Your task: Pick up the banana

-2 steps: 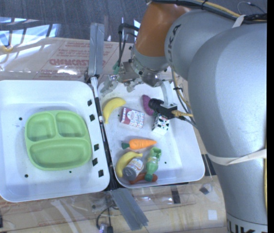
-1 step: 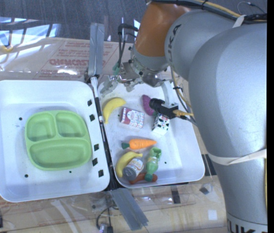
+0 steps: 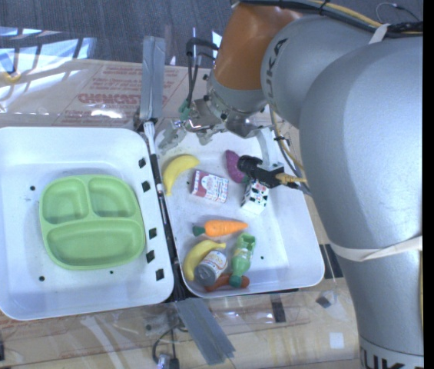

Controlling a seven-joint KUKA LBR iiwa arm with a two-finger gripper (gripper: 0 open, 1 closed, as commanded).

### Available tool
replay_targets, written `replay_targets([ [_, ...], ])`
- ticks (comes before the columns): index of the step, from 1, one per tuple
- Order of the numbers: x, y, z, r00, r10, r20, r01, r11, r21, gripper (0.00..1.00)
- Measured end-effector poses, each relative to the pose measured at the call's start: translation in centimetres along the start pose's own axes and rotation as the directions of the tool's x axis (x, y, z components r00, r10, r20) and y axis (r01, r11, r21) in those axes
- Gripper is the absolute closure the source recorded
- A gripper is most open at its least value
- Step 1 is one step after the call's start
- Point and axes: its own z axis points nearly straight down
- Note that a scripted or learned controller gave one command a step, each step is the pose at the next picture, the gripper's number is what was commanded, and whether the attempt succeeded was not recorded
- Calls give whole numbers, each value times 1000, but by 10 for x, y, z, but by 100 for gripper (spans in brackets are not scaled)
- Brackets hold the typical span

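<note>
End effector above banana (near divider)

Single fixed camera above bench — slanted downward, both bins (side by side)

The grey arm enters from the right, orange band above the wrist. The gripper points down and to the left.

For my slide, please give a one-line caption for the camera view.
KUKA arm's gripper hovers near a banana in the right bin; green tray in the left bin.
</note>
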Motion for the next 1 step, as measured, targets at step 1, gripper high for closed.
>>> replay_targets([
  [1, 1, 0, 0, 1000, -30, 0, 30, 1000, 1, 0],
])
